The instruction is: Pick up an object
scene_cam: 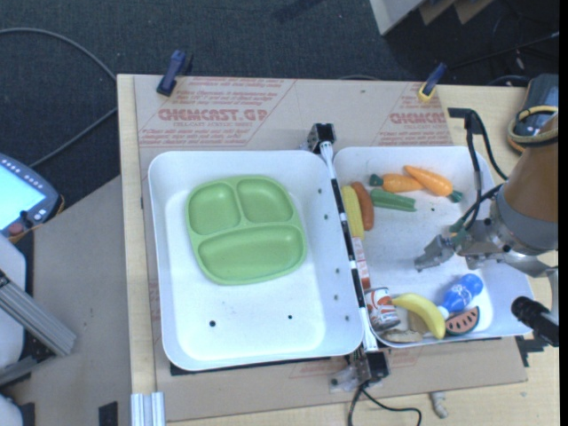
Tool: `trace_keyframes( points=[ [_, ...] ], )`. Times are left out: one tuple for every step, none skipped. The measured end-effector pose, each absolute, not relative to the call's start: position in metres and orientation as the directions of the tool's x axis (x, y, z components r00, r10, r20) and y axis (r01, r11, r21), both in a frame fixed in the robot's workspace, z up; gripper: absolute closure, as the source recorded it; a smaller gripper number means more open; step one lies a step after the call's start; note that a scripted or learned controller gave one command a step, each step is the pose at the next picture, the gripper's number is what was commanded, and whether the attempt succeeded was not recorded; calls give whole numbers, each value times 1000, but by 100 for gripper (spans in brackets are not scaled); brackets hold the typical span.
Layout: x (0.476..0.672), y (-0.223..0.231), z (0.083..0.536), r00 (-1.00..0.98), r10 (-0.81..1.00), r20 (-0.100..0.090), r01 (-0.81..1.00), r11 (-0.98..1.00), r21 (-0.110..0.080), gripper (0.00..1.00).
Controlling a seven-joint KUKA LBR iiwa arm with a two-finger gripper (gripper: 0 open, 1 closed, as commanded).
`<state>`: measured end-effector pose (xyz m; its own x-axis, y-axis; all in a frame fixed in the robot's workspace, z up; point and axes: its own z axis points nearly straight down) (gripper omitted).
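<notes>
While the end effector (437,254) hovers at mid-right of frame over the right bin (399,160), grip state indeterminable, best descend squarely onto the banana (421,312) at lower right, clear of neighbouring toys.

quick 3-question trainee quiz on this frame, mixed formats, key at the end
1. True or false: the green divided plate lies in the left bin.
2. Which item lies nearest the gripper? A) carrot B) blue toy C) can
3. Fill in: the banana sits in the ___ bin.

Key: 1 true; 2 B; 3 right.
</notes>
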<state>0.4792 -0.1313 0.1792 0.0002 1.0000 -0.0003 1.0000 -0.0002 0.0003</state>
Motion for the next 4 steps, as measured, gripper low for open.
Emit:
trace_keyframes(
  points=[
    [528, -180, 84, 1, 1000, -1, 1000, -1, 0, 0],
    [479, -217, 84, 0, 1000, 3, 1000, 0, -3, 0],
    [549, -219, 85, -6, 1000, 8, 1000, 6, 0, 0],
    [605, -208, 85, -2, 1000, -1, 1000, 2, 2, 0]
  ],
)
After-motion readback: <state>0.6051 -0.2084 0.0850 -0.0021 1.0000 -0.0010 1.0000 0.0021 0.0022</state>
